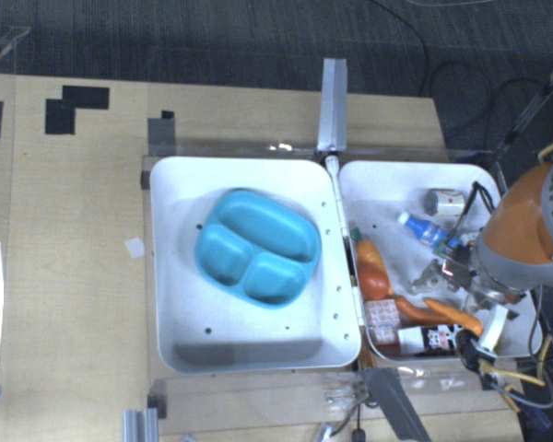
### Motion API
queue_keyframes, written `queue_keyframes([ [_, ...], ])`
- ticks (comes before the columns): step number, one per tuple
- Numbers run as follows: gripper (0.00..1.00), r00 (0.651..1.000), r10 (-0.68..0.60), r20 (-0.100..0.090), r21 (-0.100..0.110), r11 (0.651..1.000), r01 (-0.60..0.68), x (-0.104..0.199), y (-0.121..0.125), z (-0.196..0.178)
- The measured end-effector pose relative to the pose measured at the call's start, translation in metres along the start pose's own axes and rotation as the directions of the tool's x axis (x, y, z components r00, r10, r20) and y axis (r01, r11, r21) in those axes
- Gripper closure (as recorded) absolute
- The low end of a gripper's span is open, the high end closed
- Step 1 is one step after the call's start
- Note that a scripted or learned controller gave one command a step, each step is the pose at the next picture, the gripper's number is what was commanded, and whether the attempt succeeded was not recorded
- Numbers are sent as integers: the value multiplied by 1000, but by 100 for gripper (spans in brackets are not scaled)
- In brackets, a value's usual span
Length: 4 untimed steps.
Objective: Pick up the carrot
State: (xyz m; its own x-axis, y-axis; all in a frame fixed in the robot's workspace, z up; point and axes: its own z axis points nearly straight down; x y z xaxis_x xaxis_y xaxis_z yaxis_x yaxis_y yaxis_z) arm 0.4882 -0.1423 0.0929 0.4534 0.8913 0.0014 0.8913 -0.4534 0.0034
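The carrot [440,313] is orange and long. It lies slantwise near the front of the right bin [387,184], thin end to the left. My gripper [442,276] hangs low in that bin, just behind and above the carrot's middle, under the grey wrist and orange band [535,215]. Nothing shows gripped in it. The wrist hides the carrot's right end.
An orange-red pear-shaped thing [372,271], a small patterned packet [382,316] and a dark bottle [426,340] crowd around the carrot. A blue-capped bottle [422,229] and a silver can [445,200] lie behind the gripper. The left bin [175,320] holds a blue divided tray [256,245].
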Motion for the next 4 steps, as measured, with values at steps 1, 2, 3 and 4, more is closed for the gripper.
queue_keyframes([
  [1, 100, 1000, -2, -2, -4, 1000, 2, 2, 2, -11],
  [2, 100, 992, 122, -4, -4, 992, -122, -5, 24, 3],
  [3, 100, 993, 120, -3, -16, 993, -120, 35, -5, 2],
  [4, 100, 998, 58, -1, 0, 998, -58, 90, -42, -92],
])
